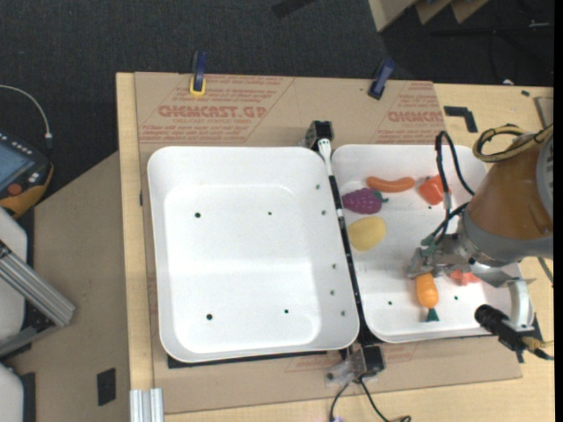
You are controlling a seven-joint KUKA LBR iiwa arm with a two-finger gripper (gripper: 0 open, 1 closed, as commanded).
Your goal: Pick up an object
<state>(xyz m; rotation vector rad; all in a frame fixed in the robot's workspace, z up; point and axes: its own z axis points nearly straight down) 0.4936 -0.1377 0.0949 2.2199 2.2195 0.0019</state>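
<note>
Seemingly light, stiff, slick plastic, the toy carrot (427,294) lies in the right bin (396,323) near its front wall, just under the gripper (433,260); grip across its thicker orange middle; the gripper's state I cannot tell.

Orange toy carrot (427,292), right bin (396,323)

Two white bins (176,183), one carrot (427,294), one purple grape bunch (361,201), one yellow lemon (368,232), one sausage (390,184).
</note>
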